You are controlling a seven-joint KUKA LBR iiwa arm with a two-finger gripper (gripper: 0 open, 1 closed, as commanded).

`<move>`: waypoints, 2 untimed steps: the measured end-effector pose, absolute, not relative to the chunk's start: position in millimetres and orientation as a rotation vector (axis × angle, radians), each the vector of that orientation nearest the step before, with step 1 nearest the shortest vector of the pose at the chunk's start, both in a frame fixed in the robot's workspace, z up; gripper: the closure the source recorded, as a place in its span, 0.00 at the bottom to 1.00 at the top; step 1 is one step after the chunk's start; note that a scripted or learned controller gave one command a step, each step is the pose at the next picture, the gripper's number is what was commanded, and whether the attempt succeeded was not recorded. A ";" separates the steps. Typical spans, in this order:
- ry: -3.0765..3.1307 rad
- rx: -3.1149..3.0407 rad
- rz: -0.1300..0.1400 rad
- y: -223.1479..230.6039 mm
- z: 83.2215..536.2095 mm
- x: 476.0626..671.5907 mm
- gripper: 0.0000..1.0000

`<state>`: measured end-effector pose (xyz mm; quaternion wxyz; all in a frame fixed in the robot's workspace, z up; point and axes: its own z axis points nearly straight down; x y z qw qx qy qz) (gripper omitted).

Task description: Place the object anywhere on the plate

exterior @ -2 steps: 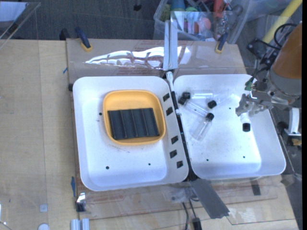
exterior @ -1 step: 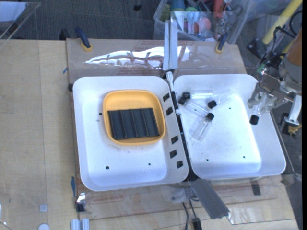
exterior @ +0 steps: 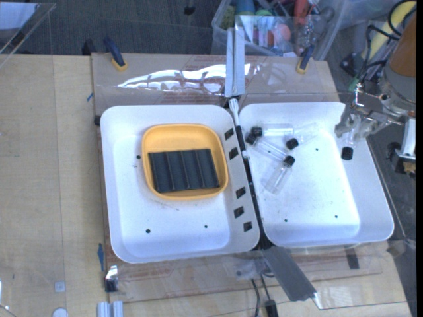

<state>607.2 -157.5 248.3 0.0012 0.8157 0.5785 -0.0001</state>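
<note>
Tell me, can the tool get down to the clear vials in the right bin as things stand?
Probably yes. The tool hangs at the right bin's far right edge, and nothing stands between it and the clear vials.

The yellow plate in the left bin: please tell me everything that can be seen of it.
The yellow plate is a rounded-square dish, plastic by its look, with a raised rim. It lies flat in the left white bin, toward the upper middle. A dark grey ribbed rectangular insert covers most of its floor, slightly tilted. Nothing else touches it; the clear vials lie in the other bin.

Smooth yellow plastic plate [exterior: 184, 137] bearing a matt dark ribbed slab [exterior: 184, 170]. Clear glassy vials [exterior: 277, 176], black-capped. Glossy white plastic bins [exterior: 132, 210]; pale wooden counter [exterior: 39, 177].
</note>
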 end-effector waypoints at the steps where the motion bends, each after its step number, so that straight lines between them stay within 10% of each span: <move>1: 2.200 2.237 0.001 -158.0 251.5 656.1 1.00; 2: 2.480 1.920 0.002 -149.8 266.7 667.9 1.00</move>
